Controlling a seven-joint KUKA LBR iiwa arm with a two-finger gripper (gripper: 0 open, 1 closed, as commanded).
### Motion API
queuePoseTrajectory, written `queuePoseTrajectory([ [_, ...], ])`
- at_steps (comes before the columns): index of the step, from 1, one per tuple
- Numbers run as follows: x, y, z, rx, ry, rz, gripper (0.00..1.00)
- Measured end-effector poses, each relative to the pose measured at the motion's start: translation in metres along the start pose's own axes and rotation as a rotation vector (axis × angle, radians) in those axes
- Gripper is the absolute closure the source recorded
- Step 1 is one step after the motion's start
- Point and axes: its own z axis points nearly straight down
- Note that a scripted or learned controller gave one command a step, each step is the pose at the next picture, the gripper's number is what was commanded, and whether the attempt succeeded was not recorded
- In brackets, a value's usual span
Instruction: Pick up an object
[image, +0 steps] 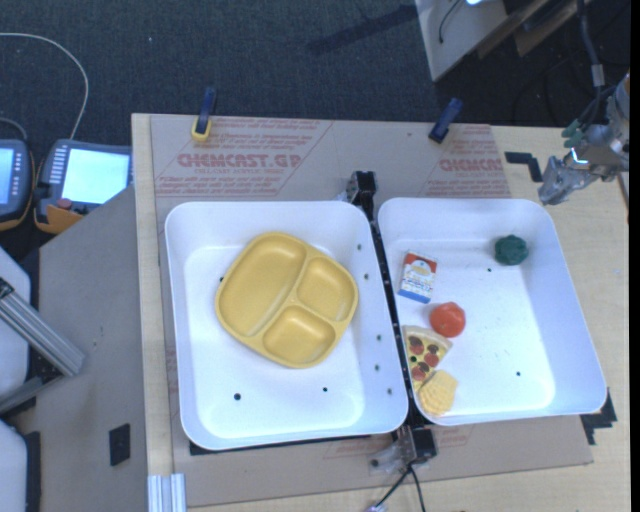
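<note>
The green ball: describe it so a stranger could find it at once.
Start at the right bin, the one without the yellow plate. Look to its far right corner, away from the carton, tomato, pizza slice and cracker by the divider. The green ball sits alone there, the sole dark green thing.

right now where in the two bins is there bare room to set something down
Right bin: bare floor right of the tomato, below the green object. Left bin: a strip under the yellow plate. Crowded along the divider: carton, pizza slice, cracker.
</note>
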Motion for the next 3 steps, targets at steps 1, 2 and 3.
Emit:
queuePoseTrajectory([
  [1,0.046,-0.007,0.002,0.008,0.005,-0.004,1.00],
  [2,0.096,-0.008,0.017,0.009,0.005,-0.005,1.00],
  [3,0.159,-0.012,0.015,0.008,0.006,-0.006,1.00],
])
